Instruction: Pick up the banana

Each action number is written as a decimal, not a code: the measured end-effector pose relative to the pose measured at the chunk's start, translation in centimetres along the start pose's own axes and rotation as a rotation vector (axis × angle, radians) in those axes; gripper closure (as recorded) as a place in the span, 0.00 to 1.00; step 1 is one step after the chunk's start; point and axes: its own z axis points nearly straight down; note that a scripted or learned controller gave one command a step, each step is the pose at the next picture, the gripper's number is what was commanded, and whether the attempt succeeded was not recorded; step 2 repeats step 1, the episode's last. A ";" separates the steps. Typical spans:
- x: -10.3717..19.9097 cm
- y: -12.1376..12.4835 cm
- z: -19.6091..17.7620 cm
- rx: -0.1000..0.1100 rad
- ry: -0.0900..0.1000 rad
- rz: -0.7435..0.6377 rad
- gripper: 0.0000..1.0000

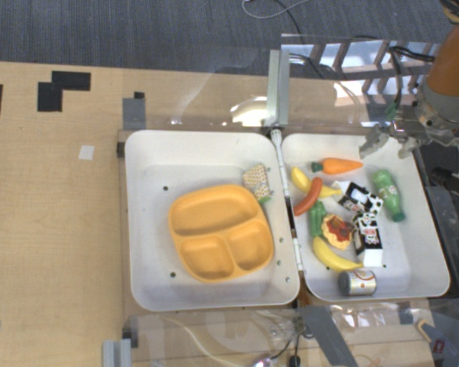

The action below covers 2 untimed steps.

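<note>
1. Camera view, gripper: The gripper (388,138) hangs at the far right corner of the right bin (432,239), over its upper rim. Its two fingers are spread wide with nothing between them.

2. Camera view, banana: The banana (333,254) lies in the lower middle of the right bin. It is just below a round red-and-yellow toy (338,231) and just above a can (357,282) that lies on its side.

3. Camera view, governing relation: The banana lies well apart from the gripper, toward the near edge of the bin and somewhat to the view's left. The reach must travel down the frame across most of the bin's depth.

4. Camera view, long axis: The banana's long axis runs on a diagonal, from upper left to lower right in the frame, with a slight curve. In judgement, the fingers should close across that axis, not along it.

5. Camera view, crowding: A carrot (337,165), a green bottle (388,195) and black-and-white blocks (366,214) sit between the gripper and the banana. A second small yellow piece (299,178) lies near the bin's left wall; it may be another fruit, but the view is too coarse to tell.

6. Camera view, left bin: The left bin (145,205) holds an orange divided plate (220,232), away from the coming move.
</note>
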 end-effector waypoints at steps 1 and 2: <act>7.3 -2.9 6.2 0.002 0.001 0.052 0.00; 7.3 -2.9 6.2 0.002 0.001 0.052 0.00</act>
